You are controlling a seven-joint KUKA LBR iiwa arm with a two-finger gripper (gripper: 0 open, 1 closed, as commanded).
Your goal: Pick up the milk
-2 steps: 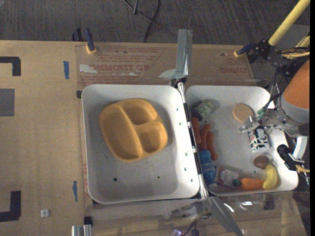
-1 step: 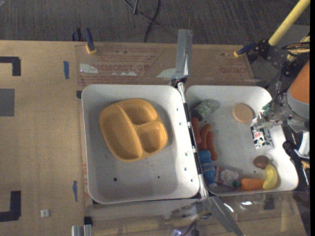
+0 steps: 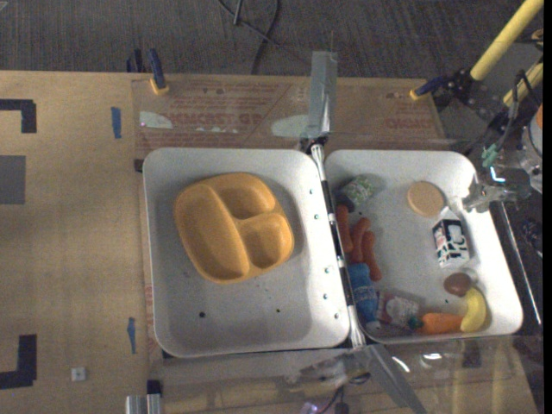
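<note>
**Milk carton lies in the right bin, gripper at the bin's right rim**

Milk carton [image 3: 451, 241], white with dark cow patches, lies on its side in the right-hand part of the right bin [image 3: 405, 231], free of any grasp. We see the gripper [image 3: 488, 195] at the far right rim of that bin, above and to the right of the carton and apart from it. We cannot tell from this view whether it is parted or closed, since the metal parts blur together there. Nothing sits in it that we can make out.

Just up and left of the carton we find a round tan disc [image 3: 425, 198]. Below the carton lies a small brown rounded piece [image 3: 458, 284], and under that a banana [image 3: 474, 310] in the near right corner, with a carrot [image 3: 442, 323] beside it. Along the bin's left wall we see a greenish packet [image 3: 359, 190], red sausage-like pieces [image 3: 358, 237] and a blue bottle [image 3: 363, 290] lying lengthwise. A small crumpled packet [image 3: 399, 309] rests between the bottle and the carrot.

In the left bin [image 3: 164, 257] we find one orange divided plate [image 3: 233, 226], set toward the far half.
</note>
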